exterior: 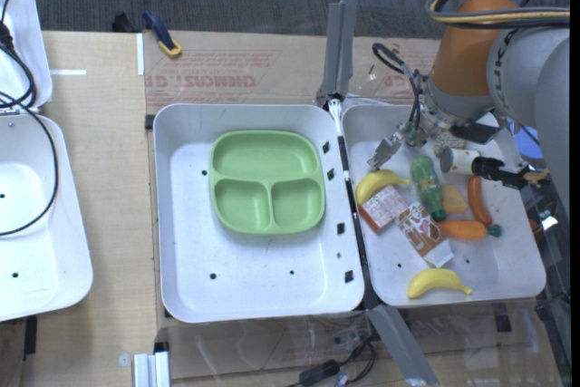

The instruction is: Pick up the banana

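Observation:
Two yellow bananas lie in the right bin (507, 281). One banana (379, 184) sits at the bin's left side next to the divider, the other banana (437, 284) near the front edge. My gripper (414, 154) hangs over the back of the right bin, open, its fingers spread wide. Its left fingertip (384, 151) is just above and behind the left banana and apart from it. Nothing sits between the fingers. A green bottle (426, 186) lies right in front of the gripper.
Around the bananas lie two red-and-white packets (387, 208), an orange carrot (464, 229) and a red sausage (478, 199). The left bin (181, 222) holds a green divided plate (267, 179). A grey divider post (340, 50) stands between the bins at the back.

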`<state>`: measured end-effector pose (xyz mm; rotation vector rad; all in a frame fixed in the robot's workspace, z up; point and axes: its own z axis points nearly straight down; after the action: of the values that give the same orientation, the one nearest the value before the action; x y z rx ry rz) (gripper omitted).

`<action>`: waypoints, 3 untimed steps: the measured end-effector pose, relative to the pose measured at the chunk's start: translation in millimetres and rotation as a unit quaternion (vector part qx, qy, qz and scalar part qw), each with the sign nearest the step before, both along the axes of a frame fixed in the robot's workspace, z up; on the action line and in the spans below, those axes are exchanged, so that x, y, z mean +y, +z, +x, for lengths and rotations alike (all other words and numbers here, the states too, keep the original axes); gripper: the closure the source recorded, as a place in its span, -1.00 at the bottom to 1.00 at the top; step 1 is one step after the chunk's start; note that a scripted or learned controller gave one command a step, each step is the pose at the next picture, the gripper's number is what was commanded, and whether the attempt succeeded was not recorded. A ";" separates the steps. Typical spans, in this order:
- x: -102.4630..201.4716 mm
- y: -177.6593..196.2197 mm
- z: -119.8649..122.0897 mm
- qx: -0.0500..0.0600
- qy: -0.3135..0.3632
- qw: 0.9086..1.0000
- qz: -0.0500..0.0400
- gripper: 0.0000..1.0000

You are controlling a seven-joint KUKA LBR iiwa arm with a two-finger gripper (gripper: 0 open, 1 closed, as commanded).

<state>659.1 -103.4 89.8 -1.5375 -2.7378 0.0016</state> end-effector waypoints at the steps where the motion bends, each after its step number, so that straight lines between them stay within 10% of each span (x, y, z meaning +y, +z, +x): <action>1: -27.1 -1.0 -2.3 0.004 0.199 0.980 0.001 -1.00; 2: 4.6 -0.8 -54.0 0.001 0.071 0.997 0.001 -1.00; 3: 4.2 0.0 -94.6 -0.001 0.257 0.966 0.001 -1.00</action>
<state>564.5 -99.1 89.8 -0.7811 -3.0418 -0.0011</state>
